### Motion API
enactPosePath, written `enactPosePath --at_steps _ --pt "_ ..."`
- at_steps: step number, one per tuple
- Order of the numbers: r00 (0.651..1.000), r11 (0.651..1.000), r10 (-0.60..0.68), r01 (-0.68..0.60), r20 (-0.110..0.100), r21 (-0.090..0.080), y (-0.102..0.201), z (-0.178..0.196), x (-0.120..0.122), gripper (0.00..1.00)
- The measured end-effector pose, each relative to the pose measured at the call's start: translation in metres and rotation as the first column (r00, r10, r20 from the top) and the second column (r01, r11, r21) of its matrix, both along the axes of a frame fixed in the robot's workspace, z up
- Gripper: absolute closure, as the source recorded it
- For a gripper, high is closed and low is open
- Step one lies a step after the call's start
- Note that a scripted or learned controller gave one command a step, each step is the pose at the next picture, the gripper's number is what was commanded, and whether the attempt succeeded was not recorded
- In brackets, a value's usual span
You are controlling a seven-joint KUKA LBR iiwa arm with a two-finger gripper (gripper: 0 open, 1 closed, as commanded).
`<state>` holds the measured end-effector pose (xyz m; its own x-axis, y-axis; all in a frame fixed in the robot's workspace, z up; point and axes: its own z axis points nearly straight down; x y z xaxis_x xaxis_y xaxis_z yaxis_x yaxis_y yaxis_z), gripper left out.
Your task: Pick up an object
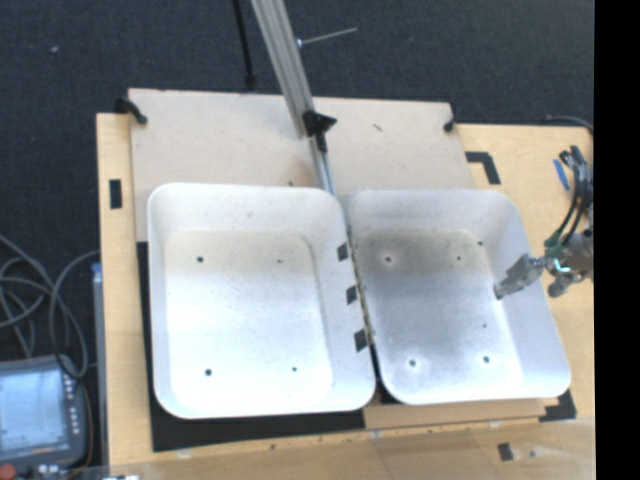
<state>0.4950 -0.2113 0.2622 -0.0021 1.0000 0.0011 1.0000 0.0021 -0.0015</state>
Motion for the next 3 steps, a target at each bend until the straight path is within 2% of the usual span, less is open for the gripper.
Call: enactPosePath --at_steps 1,2,3 --pt "1.0 1.0 0.001 -0.001 0.005 -0.001 0.0 0.002 0.001 0.0" --pt "1.0 1.0 -0.003 0.003 -0.002 -0.002 0.001 -0.06 -0.001 0.0" --pt "1.0 1.0 -0.003 0.003 -0.001 -0.003 0.003 -0.103 -0.003 0.0"
